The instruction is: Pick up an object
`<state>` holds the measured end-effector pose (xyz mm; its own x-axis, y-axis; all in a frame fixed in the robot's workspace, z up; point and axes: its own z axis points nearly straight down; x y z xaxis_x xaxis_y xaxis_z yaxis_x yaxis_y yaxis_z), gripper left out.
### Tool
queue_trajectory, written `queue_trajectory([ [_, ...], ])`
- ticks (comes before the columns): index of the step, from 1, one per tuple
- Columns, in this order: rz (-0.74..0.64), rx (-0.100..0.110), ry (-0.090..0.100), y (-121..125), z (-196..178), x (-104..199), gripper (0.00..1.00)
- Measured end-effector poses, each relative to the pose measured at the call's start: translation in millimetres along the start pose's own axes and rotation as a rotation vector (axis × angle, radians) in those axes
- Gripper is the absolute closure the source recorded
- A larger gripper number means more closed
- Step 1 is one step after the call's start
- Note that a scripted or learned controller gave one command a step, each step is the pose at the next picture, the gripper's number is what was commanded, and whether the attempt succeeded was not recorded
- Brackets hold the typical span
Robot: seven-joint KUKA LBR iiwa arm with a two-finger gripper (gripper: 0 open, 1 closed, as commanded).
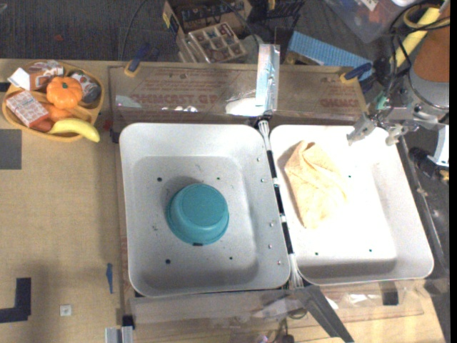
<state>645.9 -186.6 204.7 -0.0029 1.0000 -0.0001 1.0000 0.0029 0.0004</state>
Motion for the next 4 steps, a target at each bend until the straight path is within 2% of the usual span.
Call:
queue_trajectory([
  [1, -0.098, 0.001, 0.0, -6.9, 26.4, 72.0, 0.0],
  [2, -0.126, -0.01, -0.002, 24.0, 114.7, 91.7, 0.0],
  [3, -0.127, -0.015, -0.003, 25.5, 102.4, 91.9, 1.0],
  [4, -0.34, -0.004, -0.002, 21.7, 18.8, 106.9, 1.0],
])
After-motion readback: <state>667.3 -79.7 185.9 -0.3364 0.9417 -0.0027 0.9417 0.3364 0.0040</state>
